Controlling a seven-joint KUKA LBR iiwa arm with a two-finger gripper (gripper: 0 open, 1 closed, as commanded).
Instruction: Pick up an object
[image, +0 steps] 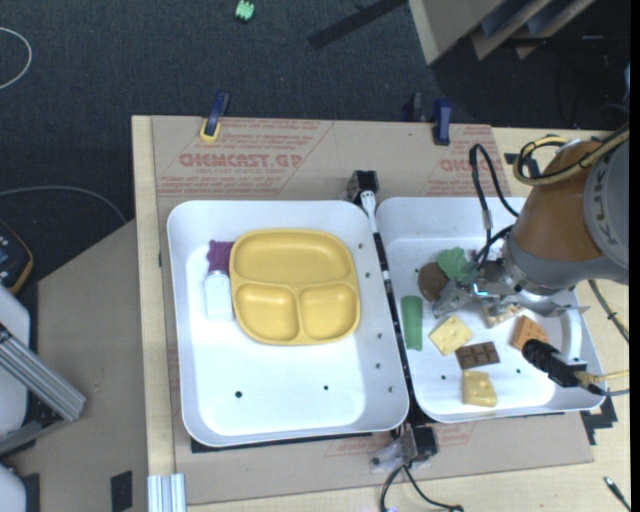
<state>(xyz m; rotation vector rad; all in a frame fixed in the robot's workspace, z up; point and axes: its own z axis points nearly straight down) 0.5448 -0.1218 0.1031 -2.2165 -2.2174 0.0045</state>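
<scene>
Cables and a small clamp fitting (415, 440) hung off the counter's near edge, just below the seam where two shallow white bins met. Above them, the right bin (440, 400) held a scatter of toy food: a pale yellow cheese wedge (479, 389) nearest its front wall, a brown chocolate bar (477, 354), a cream cracker (449, 334), a green stick (412, 322) lying along the left wall, a round brown piece (432, 283) and a green leafy piece (456, 263). An orange piece (526, 331) lay close under the arm. The left bin (200, 370) carried a yellow divided plate (295, 283), with a purple item (219, 254) and a white item (216, 296) tucked beside its left rim.

The arm's tool (482, 292) sat low among the right bin's pieces, between the round brown piece and the orange one. Whether its fingers stood wide or narrow could not be told, as the wrist body covered them, and nothing was seen gripped.

Crowding appeared to be the main hazard. With the pieces packed so near one another, a closing tool could likely nudge a neighbour aside, pinch two at once, or slide off a flat piece such as the cracker and come up with nothing.
</scene>
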